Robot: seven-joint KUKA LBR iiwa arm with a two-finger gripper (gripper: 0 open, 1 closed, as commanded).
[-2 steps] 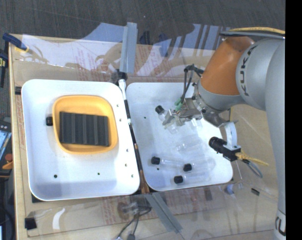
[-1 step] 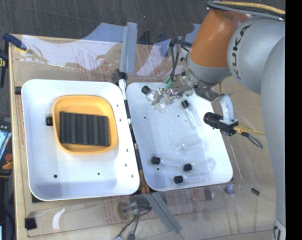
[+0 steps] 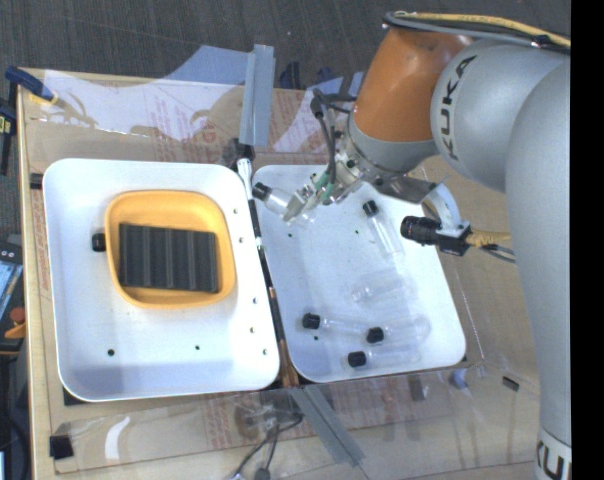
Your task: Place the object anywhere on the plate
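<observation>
**Arm over the right bin, plate in the left**

The shallow white left bin [image 3: 72,358] bears a yellow rounded-square plate [image 3: 168,245] with a dark ribbed rectangular block [image 3: 169,255] lying on its middle. Beside that bin, to its right, the shallow white right bin [image 3: 437,343] holds several clear plastic vials with black caps [image 3: 367,323], scattered mostly toward its near edge. The grey arm with the orange band [image 3: 412,83] hangs over the right bin's far end, its two-finger gripper [image 3: 307,200] near the far-left corner, close to a clear vial [image 3: 272,200] there.
</observation>
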